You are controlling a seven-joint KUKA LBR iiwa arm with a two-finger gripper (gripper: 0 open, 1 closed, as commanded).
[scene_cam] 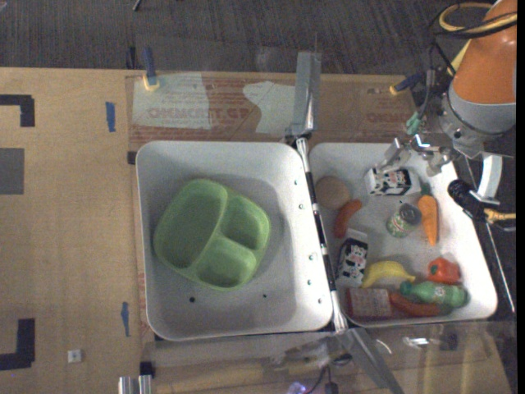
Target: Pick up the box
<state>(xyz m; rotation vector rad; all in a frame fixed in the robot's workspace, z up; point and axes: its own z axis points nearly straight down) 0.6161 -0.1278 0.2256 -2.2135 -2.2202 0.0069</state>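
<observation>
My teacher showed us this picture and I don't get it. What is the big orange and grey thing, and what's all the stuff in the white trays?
The orange and grey thing is a robot arm, reaching in from the right. At its end is a gripper, a two-finger metal hand. One camera above the bench looks down at a slant.

Two shallow white bins sit side by side. The left bin holds a green divided plate. The right bin holds toy food: a carrot, a banana, a small can, a green bottle, and black-and-white milk cartons.

The gripper hangs over one carton at the bin's top. I can't tell whether it is holding anything.
</observation>
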